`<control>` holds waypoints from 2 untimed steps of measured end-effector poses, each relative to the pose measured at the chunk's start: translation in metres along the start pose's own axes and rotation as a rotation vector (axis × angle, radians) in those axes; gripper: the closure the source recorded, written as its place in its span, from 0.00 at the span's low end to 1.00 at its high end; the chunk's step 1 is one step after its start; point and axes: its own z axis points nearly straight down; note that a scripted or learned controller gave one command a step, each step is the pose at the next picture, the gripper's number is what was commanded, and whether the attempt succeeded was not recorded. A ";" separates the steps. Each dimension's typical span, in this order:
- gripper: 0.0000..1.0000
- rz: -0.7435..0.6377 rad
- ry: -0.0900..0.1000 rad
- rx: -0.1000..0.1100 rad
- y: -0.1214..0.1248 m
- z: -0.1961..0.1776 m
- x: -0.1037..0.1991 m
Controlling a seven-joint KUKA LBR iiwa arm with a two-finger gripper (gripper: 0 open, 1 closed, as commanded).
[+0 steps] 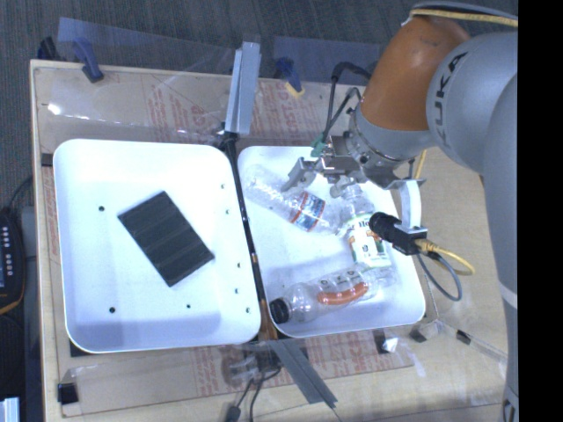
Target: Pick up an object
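Right bin [264,161]: we cannot tell the gripper [318,172] fingers' state; clear bottles — red-labelled [295,202], white-labelled [368,236], orange-filled [325,293].

The grey arm with its orange band [440,69] is running off the right edge, and its wrist is covering the far right corner of the right-hand white bin [400,310]. The metal two-finger gripper [318,170] is showing too small and cluttered to tell how it is set. The clear plastic bottle with the red-and-blue label [295,202] is blending into the white floor, its outline blurring. A dark device [7,258] is getting cut off at the left edge.
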 end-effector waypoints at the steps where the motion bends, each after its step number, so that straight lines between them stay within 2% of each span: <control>1: 0.00 -0.044 -0.001 -0.001 0.060 0.085 -0.056; 2: 0.00 -0.080 -0.004 -0.030 0.067 0.127 -0.063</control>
